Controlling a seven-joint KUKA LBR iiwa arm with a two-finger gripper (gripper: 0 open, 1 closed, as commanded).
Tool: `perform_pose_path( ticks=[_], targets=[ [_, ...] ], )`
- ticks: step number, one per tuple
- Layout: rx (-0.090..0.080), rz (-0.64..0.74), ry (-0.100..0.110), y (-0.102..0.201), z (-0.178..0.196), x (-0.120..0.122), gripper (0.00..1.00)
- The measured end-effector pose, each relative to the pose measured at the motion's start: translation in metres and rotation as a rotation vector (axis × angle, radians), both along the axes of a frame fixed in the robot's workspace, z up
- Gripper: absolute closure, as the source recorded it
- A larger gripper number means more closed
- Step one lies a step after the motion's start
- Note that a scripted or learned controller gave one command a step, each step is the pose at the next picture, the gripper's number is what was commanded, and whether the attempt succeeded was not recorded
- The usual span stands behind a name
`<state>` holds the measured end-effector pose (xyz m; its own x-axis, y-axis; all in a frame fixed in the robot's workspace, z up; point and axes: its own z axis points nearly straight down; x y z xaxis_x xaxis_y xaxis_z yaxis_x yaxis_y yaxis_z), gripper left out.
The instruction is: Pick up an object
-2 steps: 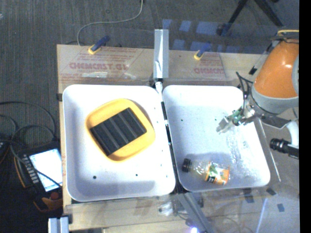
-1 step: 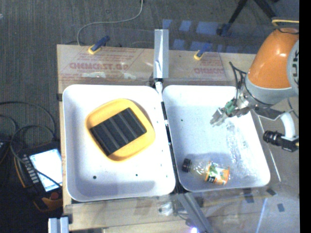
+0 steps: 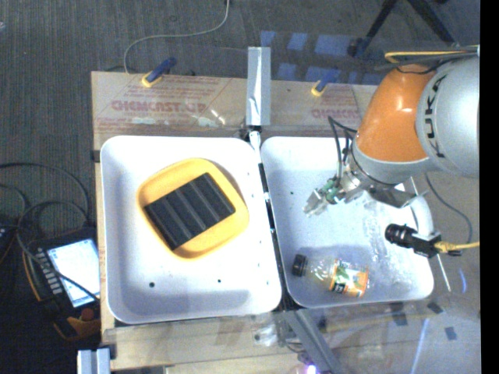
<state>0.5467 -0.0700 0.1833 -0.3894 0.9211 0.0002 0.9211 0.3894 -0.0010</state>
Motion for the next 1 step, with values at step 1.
perform_pose_path(
  ticks=[1],
  targets=[
    [0.000,0.000,0.000,0.0000,0.0000,0.0000,0.00]
  ],
)
